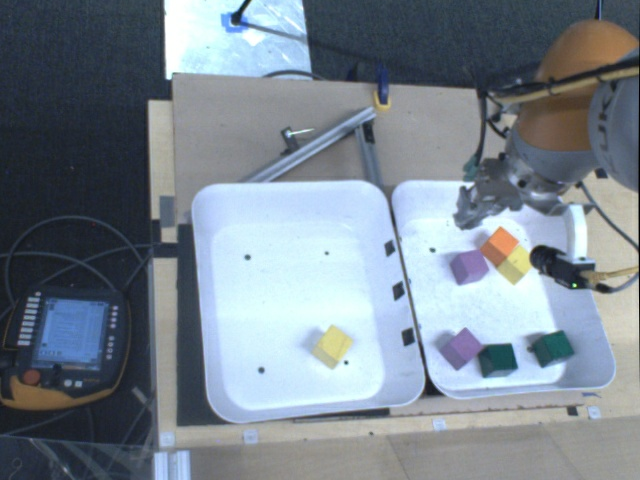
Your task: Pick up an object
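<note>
My gripper [472, 211] hangs over the far part of the right bin [430, 204], above and to the left of the blocks. Nothing shows between its fingers. Just right of it and nearer lie an orange block [500, 243] and a yellow block [516, 265] touching each other, with a purple block [467, 267] to their left. Along the near side of the same bin sit another purple block [461, 347] and two dark green blocks [497, 359] [551, 348]. A lone yellow block [332, 345] rests in the left bin [215, 268].
A metal bar [310, 145] lies slanted on the board behind the bins. A teach pendant [62, 338] with cables sits on the floor at the left. A black cable fitting [560, 265] hangs over the right bin's right edge.
</note>
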Action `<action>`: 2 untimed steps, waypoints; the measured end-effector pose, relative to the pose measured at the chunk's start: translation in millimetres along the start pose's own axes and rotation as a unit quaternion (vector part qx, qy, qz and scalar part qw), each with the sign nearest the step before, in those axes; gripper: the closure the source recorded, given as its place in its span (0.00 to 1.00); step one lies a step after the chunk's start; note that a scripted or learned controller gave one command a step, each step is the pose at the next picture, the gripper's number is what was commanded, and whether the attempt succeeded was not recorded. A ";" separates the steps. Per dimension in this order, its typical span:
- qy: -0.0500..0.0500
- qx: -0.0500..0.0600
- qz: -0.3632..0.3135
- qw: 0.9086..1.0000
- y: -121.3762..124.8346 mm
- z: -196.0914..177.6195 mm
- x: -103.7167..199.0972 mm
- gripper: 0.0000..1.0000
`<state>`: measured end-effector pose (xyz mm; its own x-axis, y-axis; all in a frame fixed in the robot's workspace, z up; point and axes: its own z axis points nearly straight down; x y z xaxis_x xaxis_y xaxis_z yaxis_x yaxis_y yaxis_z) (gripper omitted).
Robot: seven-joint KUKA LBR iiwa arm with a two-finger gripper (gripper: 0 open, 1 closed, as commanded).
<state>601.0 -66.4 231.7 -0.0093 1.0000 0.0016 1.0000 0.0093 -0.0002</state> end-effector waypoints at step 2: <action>0.001 0.000 -0.001 1.000 -35.7 10.6 111.0 1.00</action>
<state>564.2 44.2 221.2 -0.0122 0.9999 0.0028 0.9999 0.0122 -0.0008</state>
